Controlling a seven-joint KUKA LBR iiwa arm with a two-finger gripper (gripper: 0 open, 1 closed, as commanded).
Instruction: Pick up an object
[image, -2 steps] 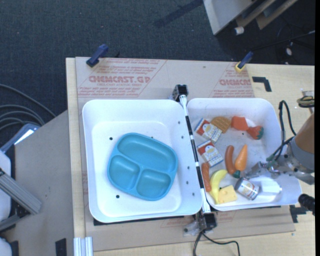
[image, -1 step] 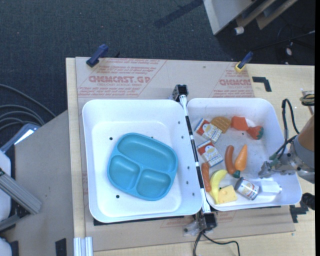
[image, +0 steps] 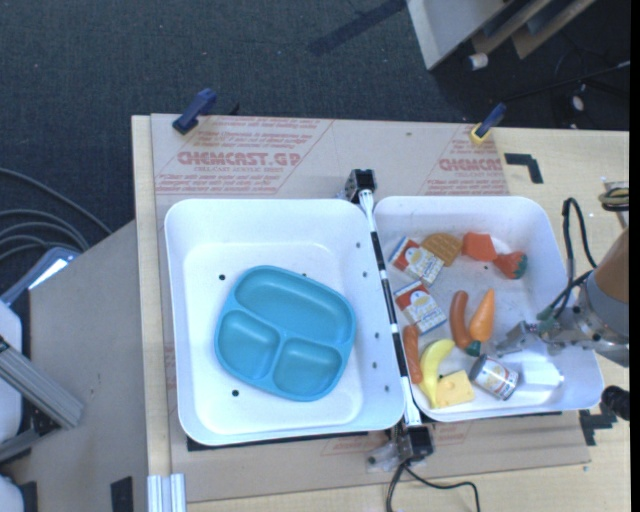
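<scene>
The bench board (image: 300, 150) reads "CHEMCAST GP" in red. A blue divided plate (image: 285, 333) lies in the left bin (image: 190, 300); the right bin (image: 540, 225) holds toy food and a labelled can (image: 494, 377). Just beside the can, the gripper (image: 515, 338) hovers, jaw state unclear.

Arm (image: 612, 300) cut off by right picture edge, orange band out of sight. End effector (image: 515, 338) blurred, finger state unreadable. Labels on two small cartons (image: 421, 264) too small to read. Can (image: 494, 377) print illegible. Worktop (image: 250, 150) near edge cropped by picture bottom.
</scene>
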